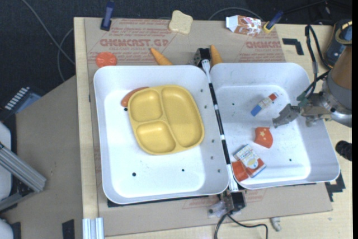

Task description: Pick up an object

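The right bin holds three small things. A little white bottle with a blue body end and a red cap lies near its middle. An orange-red chunk sits below that. A small orange and white carton lies by the bin's front left corner. My gripper reaches in from the right and hovers low over the bin, just right of the bottle and up and right of the chunk. Nothing shows between its tips.
The left bin carries a yellow divided tray with a red piece peeking out at its left. Behind the bins on the cardboard lie a toy bread slice, two carrots, an orange disc and a wrapper.
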{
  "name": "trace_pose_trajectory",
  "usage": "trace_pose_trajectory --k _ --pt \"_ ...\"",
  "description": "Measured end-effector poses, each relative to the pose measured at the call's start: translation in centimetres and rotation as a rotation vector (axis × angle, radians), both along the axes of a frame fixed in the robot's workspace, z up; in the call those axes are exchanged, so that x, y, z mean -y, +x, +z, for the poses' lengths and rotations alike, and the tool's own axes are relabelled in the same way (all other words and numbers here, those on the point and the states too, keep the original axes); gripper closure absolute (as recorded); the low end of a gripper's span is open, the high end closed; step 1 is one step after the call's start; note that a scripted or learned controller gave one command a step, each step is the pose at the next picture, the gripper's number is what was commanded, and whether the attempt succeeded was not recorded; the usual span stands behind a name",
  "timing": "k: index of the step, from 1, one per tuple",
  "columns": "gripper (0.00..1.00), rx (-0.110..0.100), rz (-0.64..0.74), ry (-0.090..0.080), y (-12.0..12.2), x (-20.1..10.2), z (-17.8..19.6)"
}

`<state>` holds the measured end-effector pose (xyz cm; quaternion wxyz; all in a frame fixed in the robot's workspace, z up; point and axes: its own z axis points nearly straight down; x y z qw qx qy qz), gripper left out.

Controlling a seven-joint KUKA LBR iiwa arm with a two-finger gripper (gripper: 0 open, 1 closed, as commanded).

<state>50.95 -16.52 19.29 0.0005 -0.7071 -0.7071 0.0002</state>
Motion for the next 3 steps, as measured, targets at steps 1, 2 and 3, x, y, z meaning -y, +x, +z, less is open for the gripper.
trace_pose_trajectory --k 1,2,3 --pt "0.0 -0.002 0.0 0.001 1.9 -3.5 -10.0" --pt "1.0 0.002 0.0 0.0 2.0 -3.4 -8.9" --pt "1.0 0.001 0.002 0.001 3.6 -10.1 -0.8"
